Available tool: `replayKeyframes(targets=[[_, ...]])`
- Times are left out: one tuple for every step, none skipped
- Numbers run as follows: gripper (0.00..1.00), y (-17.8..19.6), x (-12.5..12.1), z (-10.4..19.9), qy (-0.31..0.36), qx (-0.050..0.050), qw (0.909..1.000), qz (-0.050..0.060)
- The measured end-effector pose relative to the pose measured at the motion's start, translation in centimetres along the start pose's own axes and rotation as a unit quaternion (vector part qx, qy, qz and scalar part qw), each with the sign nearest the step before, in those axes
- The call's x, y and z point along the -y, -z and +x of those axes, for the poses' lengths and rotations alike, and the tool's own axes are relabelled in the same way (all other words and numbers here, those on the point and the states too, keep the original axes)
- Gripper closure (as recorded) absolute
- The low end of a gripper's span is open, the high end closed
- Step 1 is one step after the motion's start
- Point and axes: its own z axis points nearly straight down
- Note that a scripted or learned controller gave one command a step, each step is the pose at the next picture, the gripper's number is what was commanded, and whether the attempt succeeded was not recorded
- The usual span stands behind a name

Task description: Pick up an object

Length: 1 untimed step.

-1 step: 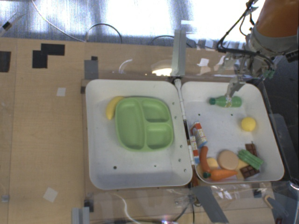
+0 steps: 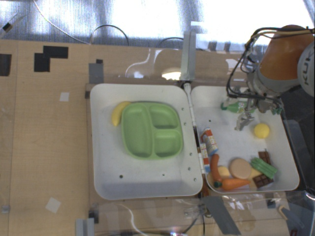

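Observation:
My gripper (image 2: 244, 120) hangs low over the upper part of the right bin (image 2: 285, 151), pointing down at the bin floor. A yellow ball (image 2: 261, 130) lies just to its right, apart from it. A small green piece (image 2: 230, 105) lies just to its upper left. Nothing shows held in the gripper. Toy food is piled at the bin's front: a carrot (image 2: 235, 183), a red sausage (image 2: 214, 164), a tan round bun (image 2: 240, 168), a green pod (image 2: 264, 166), brown chocolate (image 2: 262, 181) and a small carton (image 2: 210, 141) by the left wall.
The left bin (image 2: 106, 171) holds a green divided plate (image 2: 151, 130) with a banana (image 2: 117, 113) tucked at its left edge. A grey post (image 2: 188, 58) stands behind the divider between the bins. Cables loop above the wrist (image 2: 256, 38).

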Motion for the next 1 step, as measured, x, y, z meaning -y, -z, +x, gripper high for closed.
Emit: replayKeyframes(targets=[[0.00, -3.04, -7.62, 2.48, 0.125, 0.007, 0.9921, 0.003]])
